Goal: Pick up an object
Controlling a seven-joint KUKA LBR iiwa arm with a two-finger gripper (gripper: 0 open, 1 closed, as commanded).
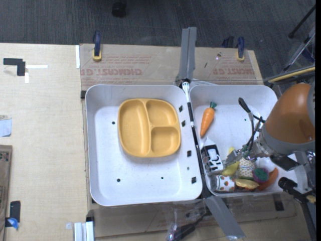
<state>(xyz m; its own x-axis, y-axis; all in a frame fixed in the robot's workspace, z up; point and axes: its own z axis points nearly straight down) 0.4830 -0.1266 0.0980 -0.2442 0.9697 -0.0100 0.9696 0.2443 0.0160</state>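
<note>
Whether the jaws are spread or closed cannot be told. Left bin (pixel 100 185) holds a yellow divided plate (pixel 149 127). Right bin (pixel 225 97) holds a toy carrot (pixel 206 120), and the gripper (pixel 239 157) sits low over a toy pile (pixel 241 177).

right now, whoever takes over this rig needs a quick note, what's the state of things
Gripper: low in the right bin, over the toy pile in its near corner; fingers can't be read, and no object is seen between them.
Toy carrot: lies apart, at the right bin's far left.
Yellow divided plate: in the left bin.
Done: arm is down at the pile.
Left: grasp one object and lift it clear.
</note>
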